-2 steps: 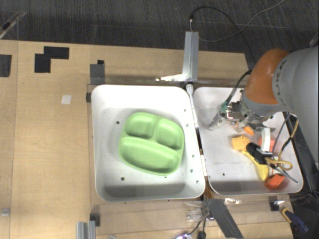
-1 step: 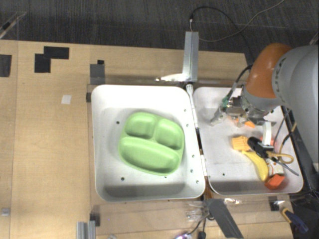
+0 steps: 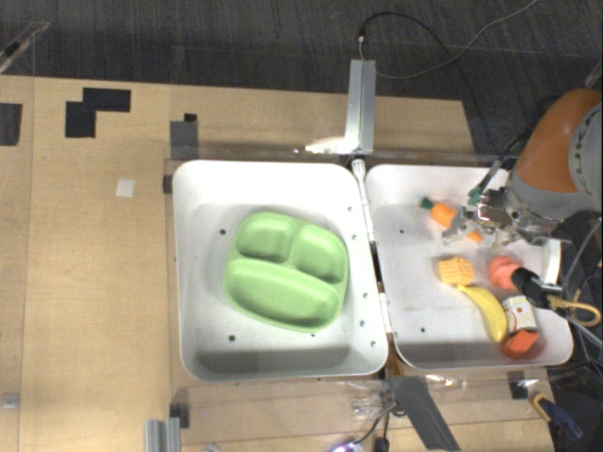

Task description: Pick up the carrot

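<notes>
The carrot (image 3: 440, 214) lies in the right bin (image 3: 405, 299), near its back, orange with a small green top pointing left. My gripper (image 3: 476, 222) hangs directly over the carrot's right end and covers part of it. A bit of orange shows just below the gripper. The grey arm with its orange band (image 3: 556, 149) comes in from the right edge.
A yellow ridged piece (image 3: 455, 271), a banana (image 3: 485, 311), a pink-red item (image 3: 504, 273) and a white can with an orange end (image 3: 519, 326) lie in the right bin's front right. The left bin (image 3: 198, 252) holds a green divided plate (image 3: 285, 269).
</notes>
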Action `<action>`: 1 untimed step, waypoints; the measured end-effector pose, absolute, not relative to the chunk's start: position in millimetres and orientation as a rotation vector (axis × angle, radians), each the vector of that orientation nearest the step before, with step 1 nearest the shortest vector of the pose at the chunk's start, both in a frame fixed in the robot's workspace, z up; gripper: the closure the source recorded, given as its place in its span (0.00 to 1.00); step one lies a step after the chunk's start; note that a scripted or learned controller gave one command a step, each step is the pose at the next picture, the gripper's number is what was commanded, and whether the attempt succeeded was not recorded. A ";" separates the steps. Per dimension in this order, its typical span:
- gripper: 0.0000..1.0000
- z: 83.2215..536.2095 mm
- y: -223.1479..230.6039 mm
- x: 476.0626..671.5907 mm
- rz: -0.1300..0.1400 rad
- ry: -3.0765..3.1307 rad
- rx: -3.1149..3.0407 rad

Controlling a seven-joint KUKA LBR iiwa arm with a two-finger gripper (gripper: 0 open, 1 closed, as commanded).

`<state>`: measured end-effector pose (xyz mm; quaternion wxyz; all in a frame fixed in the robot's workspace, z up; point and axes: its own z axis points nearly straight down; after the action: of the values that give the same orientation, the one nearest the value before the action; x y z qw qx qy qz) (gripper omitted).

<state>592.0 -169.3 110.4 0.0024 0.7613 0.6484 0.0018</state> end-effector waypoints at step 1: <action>0.00 83.6 -171.1 660.4 -0.047 2.055 2.416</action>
<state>660.4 -171.1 83.6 -0.0154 0.7615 0.6478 -0.0148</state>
